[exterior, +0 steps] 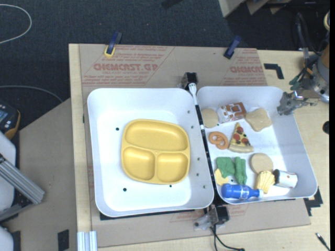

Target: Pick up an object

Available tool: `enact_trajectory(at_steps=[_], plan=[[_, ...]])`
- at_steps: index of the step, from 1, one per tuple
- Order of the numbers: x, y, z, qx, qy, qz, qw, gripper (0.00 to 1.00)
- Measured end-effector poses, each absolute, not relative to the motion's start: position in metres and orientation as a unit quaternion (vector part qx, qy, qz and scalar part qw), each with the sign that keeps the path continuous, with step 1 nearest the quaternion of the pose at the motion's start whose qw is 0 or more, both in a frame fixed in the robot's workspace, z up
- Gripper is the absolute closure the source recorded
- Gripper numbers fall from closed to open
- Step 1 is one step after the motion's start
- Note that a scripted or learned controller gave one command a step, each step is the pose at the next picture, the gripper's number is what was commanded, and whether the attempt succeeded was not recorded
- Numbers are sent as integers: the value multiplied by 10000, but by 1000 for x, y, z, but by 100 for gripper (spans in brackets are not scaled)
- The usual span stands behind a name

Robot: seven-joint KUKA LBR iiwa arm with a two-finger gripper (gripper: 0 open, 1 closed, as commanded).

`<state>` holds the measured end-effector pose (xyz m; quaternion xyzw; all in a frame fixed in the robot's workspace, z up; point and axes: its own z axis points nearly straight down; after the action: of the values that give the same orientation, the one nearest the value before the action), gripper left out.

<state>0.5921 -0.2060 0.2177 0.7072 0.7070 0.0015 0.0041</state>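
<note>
- Gripper [289, 104]: at the right edge of the view, over the upper right rim of the right bin [303, 156]; whether it is open or closed cannot be told, and nothing is seen in its grasp.
- Left bin [104, 140]: holds a yellow divided plate [155, 151] with three compartments, lying flat near the middle.
- Right bin, upper part: a small printed packet [232, 111] with a beige bread piece [258, 119] to its right and a pale round piece [209, 117] to its left.
- Right bin, middle: a pretzel [218, 139] just beside a pizza slice [240, 138].
- Right bin, lower part: a green leafy item [231, 167], a tan round cookie [261, 163], a yellow fries piece [265, 180], a white cylinder [286, 179], and a blue bottle [238, 192] lying on its side near the front rim.
- All objects lie in the bins, apart from the gripper.
</note>
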Motion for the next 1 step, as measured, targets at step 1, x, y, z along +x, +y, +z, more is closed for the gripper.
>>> enact_trajectory(at_steps=[1], plan=[[593,-206,226,7070,7073,9,26,100]])
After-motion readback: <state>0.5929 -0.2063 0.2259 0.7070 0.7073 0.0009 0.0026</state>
